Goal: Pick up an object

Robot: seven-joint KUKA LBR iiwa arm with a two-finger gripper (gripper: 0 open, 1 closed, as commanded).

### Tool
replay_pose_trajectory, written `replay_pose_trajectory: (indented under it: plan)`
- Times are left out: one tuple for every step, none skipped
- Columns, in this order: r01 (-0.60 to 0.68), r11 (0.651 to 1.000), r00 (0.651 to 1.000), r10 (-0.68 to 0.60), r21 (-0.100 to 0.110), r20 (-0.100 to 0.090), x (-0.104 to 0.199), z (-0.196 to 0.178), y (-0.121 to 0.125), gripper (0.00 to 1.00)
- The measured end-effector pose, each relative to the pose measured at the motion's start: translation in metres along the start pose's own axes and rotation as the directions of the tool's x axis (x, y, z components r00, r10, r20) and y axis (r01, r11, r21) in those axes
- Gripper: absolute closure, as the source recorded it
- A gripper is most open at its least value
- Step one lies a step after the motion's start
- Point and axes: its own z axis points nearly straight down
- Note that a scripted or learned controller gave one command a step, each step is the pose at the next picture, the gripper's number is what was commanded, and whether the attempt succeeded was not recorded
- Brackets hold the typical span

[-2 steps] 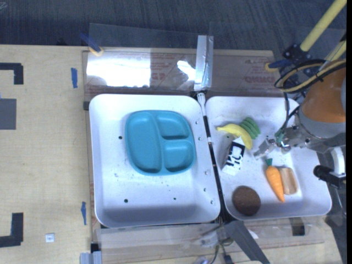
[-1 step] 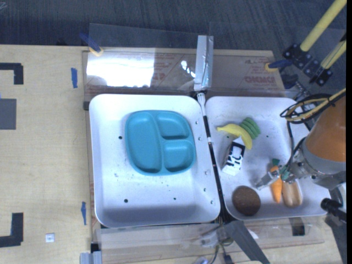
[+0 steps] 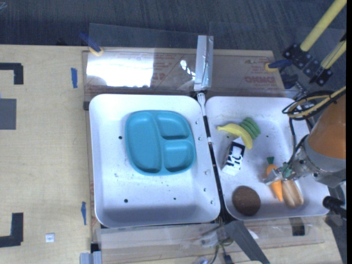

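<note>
I see the gripper (image 3: 287,172) low in the right bin (image 3: 264,106), at the lower right of the frame, under the arm's orange band (image 3: 333,133). I cannot tell how it is set or whether it has hold of anything. It sits right over a small carrot (image 3: 276,188) and a tan bread roll (image 3: 292,194), which lie side by side and touching near the bin's bottom edge. To the left of them, a brown round fruit (image 3: 246,199) rests alone. Above that lies a black-and-white carton (image 3: 235,157), tilted, and above it a yellow banana (image 3: 237,132) touching a green ridged item (image 3: 250,127). In the left bin (image 3: 110,191) a blue divided plate (image 3: 160,142) lies flat, well apart
</note>
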Motion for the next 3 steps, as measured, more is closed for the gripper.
replay_pose_trajectory:
  plan:
    - [-0.233,0.972,0.973,0.233,0.011,-0.001,0.014,-0.080,0.047,1.00]
    - [-0.233,0.972,0.972,0.233,0.014,-0.002,0.015,-0.079,0.046,0.00]
    - [-0.140,0.990,0.990,0.140,0.005,-0.001,-0.019,0.009,0.032,0.00]
